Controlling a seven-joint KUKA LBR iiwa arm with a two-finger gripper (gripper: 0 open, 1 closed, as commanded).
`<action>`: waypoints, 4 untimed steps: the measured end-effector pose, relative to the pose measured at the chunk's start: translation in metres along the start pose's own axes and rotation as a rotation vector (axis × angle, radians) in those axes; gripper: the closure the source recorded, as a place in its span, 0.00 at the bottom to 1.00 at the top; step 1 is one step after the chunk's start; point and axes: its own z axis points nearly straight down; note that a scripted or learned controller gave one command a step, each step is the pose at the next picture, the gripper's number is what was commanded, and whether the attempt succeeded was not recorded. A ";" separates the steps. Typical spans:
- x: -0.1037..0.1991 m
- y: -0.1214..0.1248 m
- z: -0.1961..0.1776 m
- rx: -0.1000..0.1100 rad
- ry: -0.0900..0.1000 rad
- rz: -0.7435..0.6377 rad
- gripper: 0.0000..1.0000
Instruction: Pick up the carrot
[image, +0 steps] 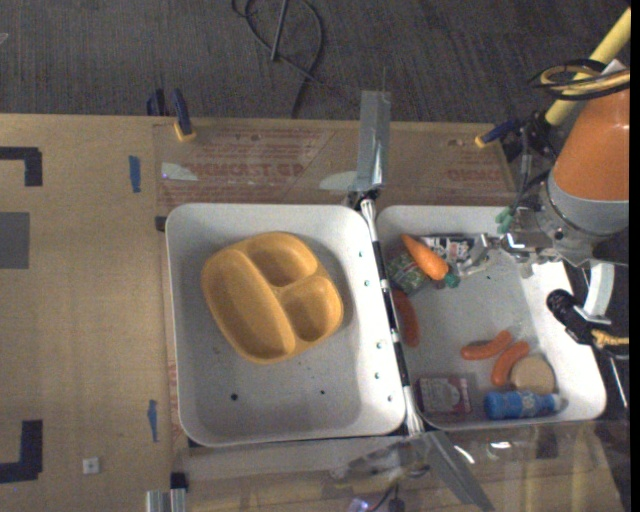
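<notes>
The carrot (426, 257), orange with a green stub at its lower right end, lies tilted in the upper left part of the right bin (560, 310). It rests partly on a green patterned packet (404, 272). My gripper (476, 254) hangs low just to the right of the carrot's green end, close to it or touching it. The grey arm with its orange band (594, 140) reaches in from the right above the bin's far right corner. Nothing looks lifted.
A yellow divided plate (272, 295) sits in the left bin (200, 400). The right bin also holds a red sausage (405, 316), two orange sausages (487, 346) (509, 362), a tan round piece (532, 375), a blue bottle (522, 404) and a small maroon box (446, 393).
</notes>
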 end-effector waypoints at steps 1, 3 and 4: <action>0.071 0.051 0.033 -0.003 -0.001 0.135 0.00; 0.023 0.095 0.109 -0.030 -0.007 0.091 1.00; -0.008 0.100 0.056 -0.005 -0.003 0.117 1.00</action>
